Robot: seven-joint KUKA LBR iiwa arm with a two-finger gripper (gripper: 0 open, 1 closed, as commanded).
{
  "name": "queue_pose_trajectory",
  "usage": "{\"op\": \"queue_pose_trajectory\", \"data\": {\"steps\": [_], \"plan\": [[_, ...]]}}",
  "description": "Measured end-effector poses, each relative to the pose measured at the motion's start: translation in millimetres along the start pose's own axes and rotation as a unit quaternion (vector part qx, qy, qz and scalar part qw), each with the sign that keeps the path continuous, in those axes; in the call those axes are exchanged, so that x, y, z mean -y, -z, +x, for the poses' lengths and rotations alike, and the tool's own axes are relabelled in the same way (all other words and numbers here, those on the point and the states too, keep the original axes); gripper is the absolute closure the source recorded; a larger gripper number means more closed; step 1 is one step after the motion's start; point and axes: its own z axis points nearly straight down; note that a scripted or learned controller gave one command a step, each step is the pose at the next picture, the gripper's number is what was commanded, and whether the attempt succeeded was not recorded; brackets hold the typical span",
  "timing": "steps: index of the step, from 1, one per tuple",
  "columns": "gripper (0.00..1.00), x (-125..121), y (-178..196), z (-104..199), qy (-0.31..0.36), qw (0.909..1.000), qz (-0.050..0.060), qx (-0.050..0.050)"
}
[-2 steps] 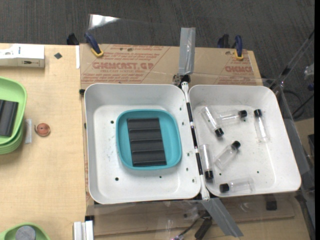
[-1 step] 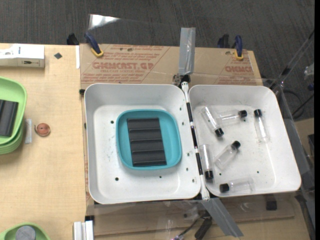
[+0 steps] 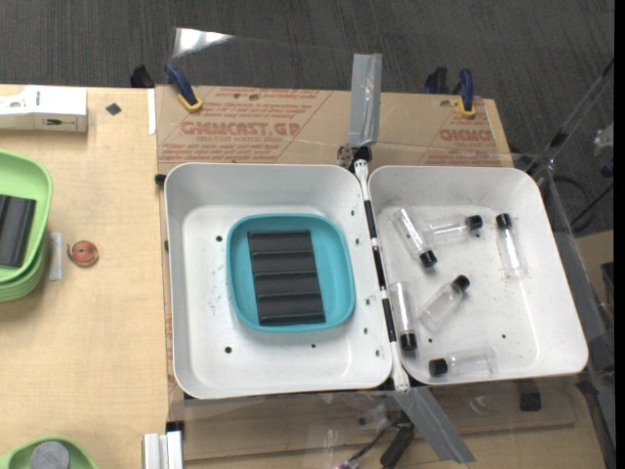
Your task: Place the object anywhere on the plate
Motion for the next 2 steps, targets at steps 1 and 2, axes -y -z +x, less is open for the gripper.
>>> {"op": "queue_pose_trajectory", "data": {"steps": [1,2], "plan": [[0.00,0.0,0.0,0.0,0.000,1.0000,0.000,0.000],[0.00,0.0,0.0,0.0,0.000,1.0000,0.000,0.000]]}}
